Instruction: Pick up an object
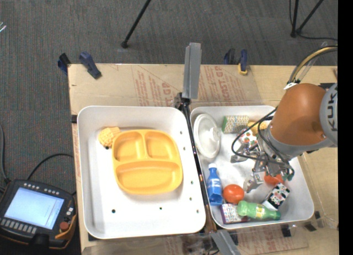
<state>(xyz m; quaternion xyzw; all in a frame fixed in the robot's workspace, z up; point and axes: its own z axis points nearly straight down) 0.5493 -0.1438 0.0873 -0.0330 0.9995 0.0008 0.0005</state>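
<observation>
Below the orange wrist band, the tool (263, 175) is seen lowered into the right bin (306, 203); whether it is open cannot be told. Beside it lie an orange ball (233, 193), a blue bottle (214, 184), a green bottle (257, 211) and a white bowl (207, 134). A yellow divided tray (147, 160) is seen in the left bin (94, 204).

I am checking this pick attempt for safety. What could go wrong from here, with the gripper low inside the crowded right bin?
1. The gripper sits among close-packed things: the orange ball, blue bottle and patterned box. It may knock or push a neighbour.
2. The green bottle lies beside the box near the right bin's front wall, leaving little room.
3. Loose cables hang near the wrist and might snag.
</observation>
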